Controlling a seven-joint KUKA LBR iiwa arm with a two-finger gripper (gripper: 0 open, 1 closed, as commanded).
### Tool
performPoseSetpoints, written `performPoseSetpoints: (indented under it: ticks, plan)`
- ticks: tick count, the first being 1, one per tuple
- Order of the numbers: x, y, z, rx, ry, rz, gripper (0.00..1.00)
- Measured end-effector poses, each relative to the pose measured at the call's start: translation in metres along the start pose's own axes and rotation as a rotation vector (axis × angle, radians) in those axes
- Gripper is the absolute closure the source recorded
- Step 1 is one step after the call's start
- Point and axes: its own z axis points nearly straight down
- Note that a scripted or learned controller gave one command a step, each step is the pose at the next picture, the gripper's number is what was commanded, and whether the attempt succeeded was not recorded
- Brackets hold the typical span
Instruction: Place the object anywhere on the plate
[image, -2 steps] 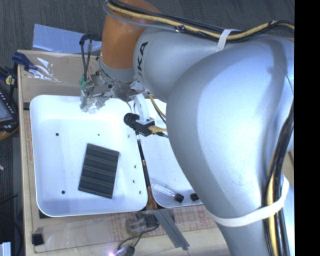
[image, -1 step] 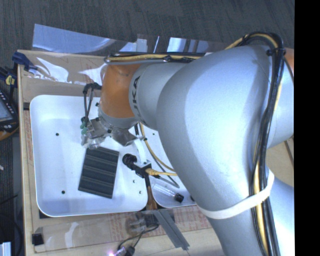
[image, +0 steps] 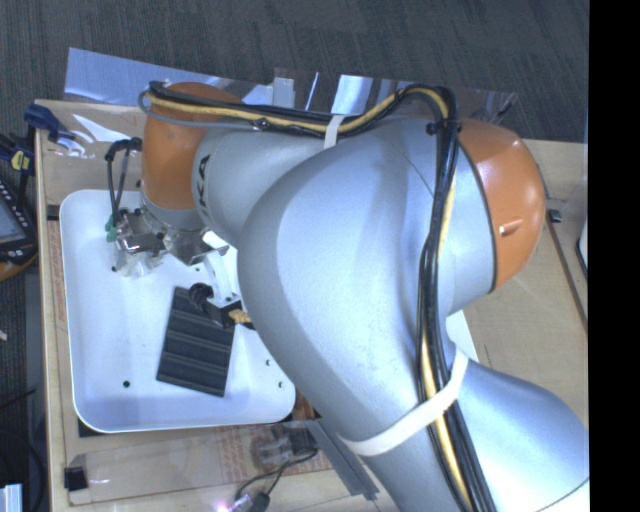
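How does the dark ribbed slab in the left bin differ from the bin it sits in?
The ribbed slab is dark grey to black; the bin is white. The slab's top is grooved in parallel ridges; the bin's floor is smooth. The slab is far smaller, covering just a patch of the bin's floor, and lies skewed to the bin's edges. Both are roughly rectangular and lie flat.

A robotics lab: a large grey and orange robot arm (image: 400, 300) with taped-on cables (image: 435, 230) reaches over a white bin (image: 90, 330) on a wooden bench (image: 520, 320), grey carpet (image: 300, 40) beyond.
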Motion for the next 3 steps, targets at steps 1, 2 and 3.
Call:
performPoseSetpoints:
  ticks: [1,2,3]
  plan:
    - [0.015,-0.075,-0.009,-0.014,-0.003,0.158,1.0]
    - [-0.066,-0.109,-0.103,-0.017,-0.003,0.119,1.0]
    - [-0.036,-0.047,-0.004,-0.019,0.003,0.728,1.0]
